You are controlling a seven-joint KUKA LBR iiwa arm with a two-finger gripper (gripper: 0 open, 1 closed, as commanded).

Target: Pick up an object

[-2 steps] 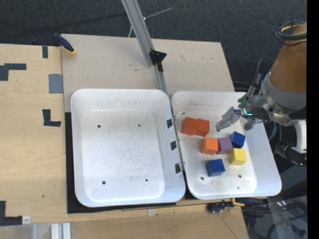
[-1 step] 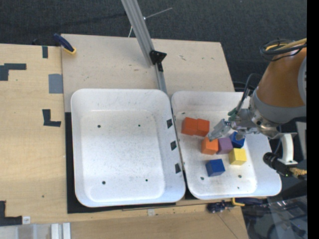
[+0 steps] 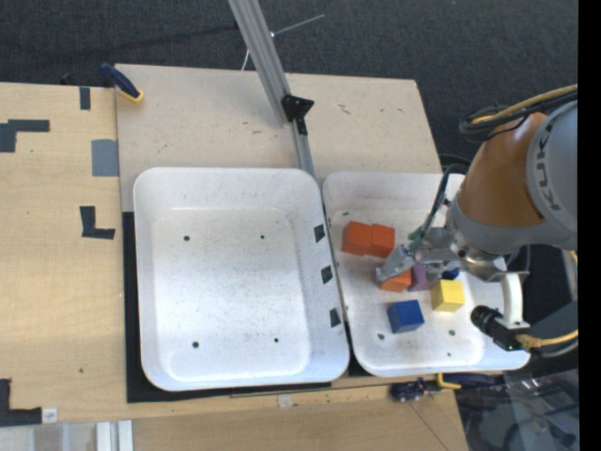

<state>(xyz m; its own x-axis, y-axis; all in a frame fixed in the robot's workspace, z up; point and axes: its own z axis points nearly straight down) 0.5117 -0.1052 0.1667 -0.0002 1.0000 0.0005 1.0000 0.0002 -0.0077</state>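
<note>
In the right bin (image 3: pixel 376 200) lie an orange block (image 3: pixel 367 240), a blue cube (image 3: pixel 406 316), a yellow cube (image 3: pixel 449 295) and a small orange piece (image 3: pixel 398 281) with a purple piece (image 3: pixel 420 274) beside it. My gripper (image 3: pixel 406 264) hangs low over the small orange and purple pieces, between the orange block and the yellow cube. Its grey fingertips touch or hover just over the small orange piece. The arm covers the bin's right side.
The left bin (image 3: pixel 150 205) sits beside the right one. A grey metal pole (image 3: pixel 263 45) slants down to the bins' shared rim. A blue and yellow tool (image 3: pixel 122 81) lies at the bench's far left corner.
</note>
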